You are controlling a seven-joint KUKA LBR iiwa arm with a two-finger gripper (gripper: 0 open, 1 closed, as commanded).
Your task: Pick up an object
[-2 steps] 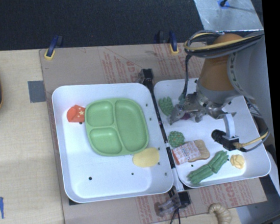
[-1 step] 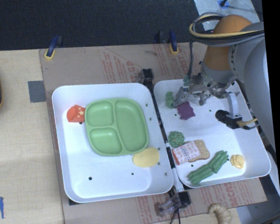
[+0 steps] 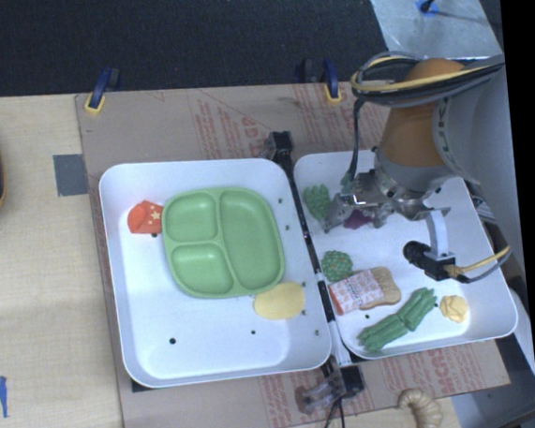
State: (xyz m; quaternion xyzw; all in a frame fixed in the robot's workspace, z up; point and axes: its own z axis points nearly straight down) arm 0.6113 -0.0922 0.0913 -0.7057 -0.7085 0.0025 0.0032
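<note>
Two shallow white bins sit side by side on the worktop [image 3: 43, 324], over a brown cardboard sheet [image 3: 201, 111] held by clamps at its far edge. The left bin [image 3: 140, 352] holds a green three-compartment plate [image 3: 223, 241] lying flat near its centre. A red-orange toy with a yellow star [image 3: 144, 217] lies touching the plate's left rim, and a pale yellow lemon-shaped piece [image 3: 279, 301] rests just beside the plate's near right corner.

The right bin [image 3: 490, 323] holds the loose objects available for picking. A dark green leafy piece [image 3: 317, 200] lies near its far left corner. A round green broccoli-like piece [image 3: 336, 266] sits by the left wall, touching a packet with a red-and-white label and a tan end [image 3: 362, 290]. A long green pod-shaped vegetable [image 3: 397, 320] lies at a slant near the front wall, with a small yellow piece [image 3: 454, 308] just beside its right end.

The grey arm [image 3: 471, 132] with its orange band [image 3: 411, 138] reaches in from the right over the far part of the right bin. The hand [image 3: 366, 210] hangs low there, close to the leafy piece, with something purplish [image 3: 355, 217] beneath it; whether the hand is wide, narrow, or holding anything cannot be told. A black cable fitting [image 3: 429, 259] hangs off the wrist above the bin's middle.
</note>
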